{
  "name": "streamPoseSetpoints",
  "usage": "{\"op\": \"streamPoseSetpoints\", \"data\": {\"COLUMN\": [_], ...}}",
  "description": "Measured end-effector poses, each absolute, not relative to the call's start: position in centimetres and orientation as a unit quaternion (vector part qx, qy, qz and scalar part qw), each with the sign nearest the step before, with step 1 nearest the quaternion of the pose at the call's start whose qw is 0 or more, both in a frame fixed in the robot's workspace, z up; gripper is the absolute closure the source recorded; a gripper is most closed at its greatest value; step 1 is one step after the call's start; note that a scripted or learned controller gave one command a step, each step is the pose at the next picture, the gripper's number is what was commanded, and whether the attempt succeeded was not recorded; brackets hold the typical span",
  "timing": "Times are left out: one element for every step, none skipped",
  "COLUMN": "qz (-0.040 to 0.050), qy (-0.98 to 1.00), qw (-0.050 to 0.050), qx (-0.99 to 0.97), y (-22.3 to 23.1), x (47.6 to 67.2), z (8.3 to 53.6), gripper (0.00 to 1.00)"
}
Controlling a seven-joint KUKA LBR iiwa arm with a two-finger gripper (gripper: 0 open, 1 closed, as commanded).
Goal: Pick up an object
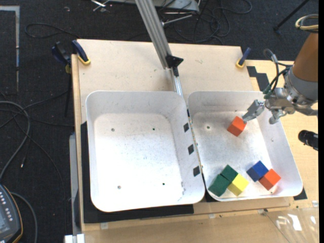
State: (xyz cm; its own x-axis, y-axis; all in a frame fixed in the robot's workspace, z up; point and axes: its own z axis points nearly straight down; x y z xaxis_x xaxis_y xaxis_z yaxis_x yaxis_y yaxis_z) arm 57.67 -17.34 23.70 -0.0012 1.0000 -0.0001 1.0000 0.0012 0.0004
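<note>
The bench (131, 67) bears two bins; the left bin (134, 146) sits beside the right bin (286, 151). The arm (306, 70) reaches over the right bin. Its gripper (263, 111) is spread, one finger touching an orange cube (236, 126). Near the front lie green (223, 179), yellow (238, 185), blue (257, 169) and orange (271, 178) blocks.

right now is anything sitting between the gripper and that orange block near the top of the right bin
Nothing visible stands between them. The gripper is right beside the orange block, with one finger reaching down to the block's upper right edge. The other blocks, green, yellow, blue and a second orange, sit clustered at the right bin's near end.
</note>
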Motion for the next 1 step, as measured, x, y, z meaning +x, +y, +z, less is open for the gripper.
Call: {"op": "streamPoseSetpoints", "data": {"qz": [-0.0011], "qy": [0.709], "qw": [-0.001], "qx": [0.705], "y": [-17.38], "x": [63.99], "z": [9.07], "gripper": [0.0]}}
